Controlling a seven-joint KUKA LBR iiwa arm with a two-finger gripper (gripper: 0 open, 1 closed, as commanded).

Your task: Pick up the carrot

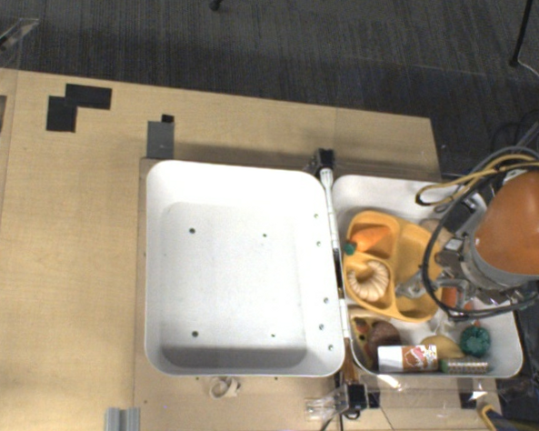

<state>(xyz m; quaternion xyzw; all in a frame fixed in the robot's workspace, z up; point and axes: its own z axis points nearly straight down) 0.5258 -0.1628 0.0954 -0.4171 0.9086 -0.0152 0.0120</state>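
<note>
I see the carrot [370, 235] in the yellow tray [401, 305], right of centre frame. I can't tell the end effector [443, 289] state; I'd descend squarely over it.

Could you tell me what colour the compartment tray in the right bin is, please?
Yellow; the tray shows best in the camera view from above.

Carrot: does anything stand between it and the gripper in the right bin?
Nothing covers the carrot, which lies in the yellow tray. The gripper hangs over the tray's right side. Between them I see just bare tray; a pale ridged object lies close beside the carrot and could crowd a grasp.
</note>
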